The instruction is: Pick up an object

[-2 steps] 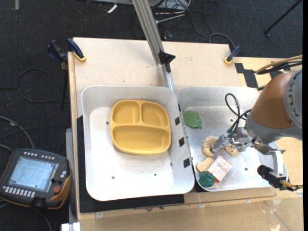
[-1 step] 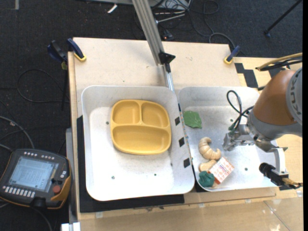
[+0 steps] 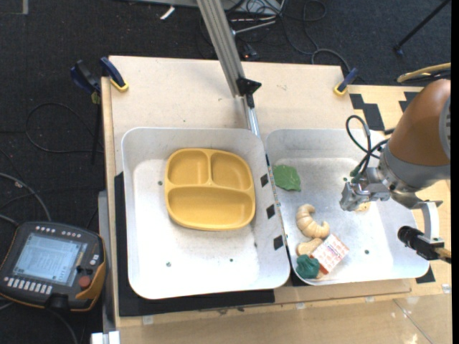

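In the right bin (image 3: 380,256) lie a green leaf-shaped piece (image 3: 287,177), a beige croissant-like piece (image 3: 311,221), a small red and white packet (image 3: 330,253) and a dark green lump (image 3: 308,266). Another pale piece (image 3: 308,247) rests between the croissant and the packet. My gripper (image 3: 352,198) hangs over the right part of this bin, to the right of the croissant and apart from it. A small yellowish thing (image 3: 361,206) shows just under the gripper's tip. The arm's grey and orange wrist hides what lies behind it.
The left bin (image 3: 143,256) holds a yellow divided plate (image 3: 210,189) near its middle. A slanted metal pole (image 3: 222,38) crosses the back of the bench down to the bins' shared edge. A teach pendant (image 3: 50,264) sits off the bench at lower left.
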Action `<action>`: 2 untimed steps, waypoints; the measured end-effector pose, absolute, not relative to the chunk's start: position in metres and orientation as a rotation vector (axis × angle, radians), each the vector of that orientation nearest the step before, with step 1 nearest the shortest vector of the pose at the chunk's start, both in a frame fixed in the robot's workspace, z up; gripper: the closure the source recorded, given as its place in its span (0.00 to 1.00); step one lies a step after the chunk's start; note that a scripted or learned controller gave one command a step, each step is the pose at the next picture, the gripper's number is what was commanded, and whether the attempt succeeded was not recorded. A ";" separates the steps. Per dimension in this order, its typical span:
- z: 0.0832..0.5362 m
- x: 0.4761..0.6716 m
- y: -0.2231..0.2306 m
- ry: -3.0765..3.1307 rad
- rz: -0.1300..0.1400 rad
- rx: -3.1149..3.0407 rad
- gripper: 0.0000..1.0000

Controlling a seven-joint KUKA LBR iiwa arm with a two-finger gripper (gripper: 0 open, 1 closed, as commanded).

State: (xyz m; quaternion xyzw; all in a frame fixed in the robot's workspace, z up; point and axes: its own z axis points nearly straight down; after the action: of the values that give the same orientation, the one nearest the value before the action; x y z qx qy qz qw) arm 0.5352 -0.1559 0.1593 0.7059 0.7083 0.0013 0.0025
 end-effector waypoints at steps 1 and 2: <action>0.203 0.537 -0.156 2.221 0.004 2.214 1.00; 0.199 0.529 -0.102 2.232 0.001 2.215 1.00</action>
State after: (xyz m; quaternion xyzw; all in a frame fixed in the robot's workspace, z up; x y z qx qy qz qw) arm 0.5290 -0.1020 0.1988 0.7044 0.7098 0.0002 -0.0013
